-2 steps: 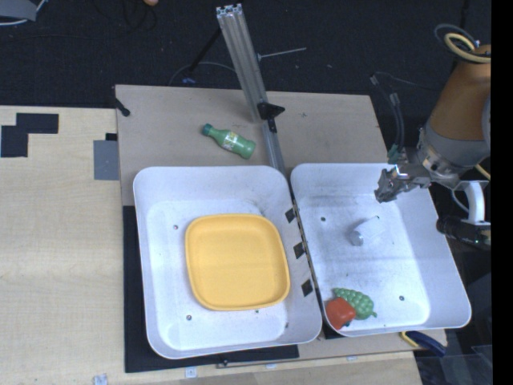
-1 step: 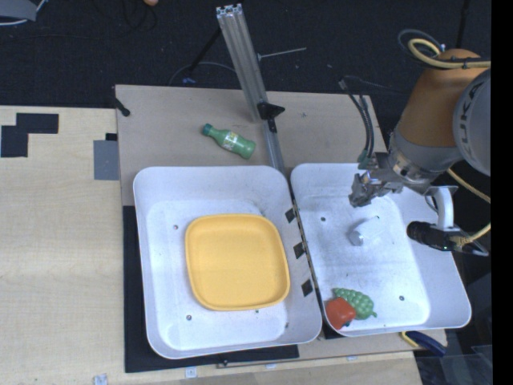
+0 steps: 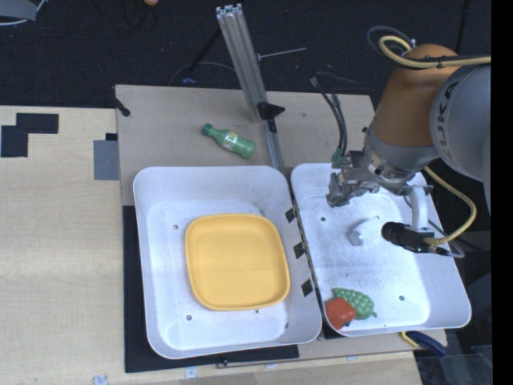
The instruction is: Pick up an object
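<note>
A plate [image 3: 237,261] lies in the left bin [image 3: 160,199], a strawberry [image 3: 346,308] sits at the near edge of the right bin [image 3: 417,295], and a bottle [image 3: 229,141] lies on the bench [image 3: 160,127] beyond the left bin.

Bright even overhead light, soft shadows, dark background, mild blur

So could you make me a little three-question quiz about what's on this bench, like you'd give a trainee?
1. True or false: the yellow plate lies in the left bin.
2. Which bin is the gripper over? A) left B) right
3. Fill in: the green bottle lies on the ____, outside both bins.

Key: 1 true; 2 B; 3 bench.
</note>
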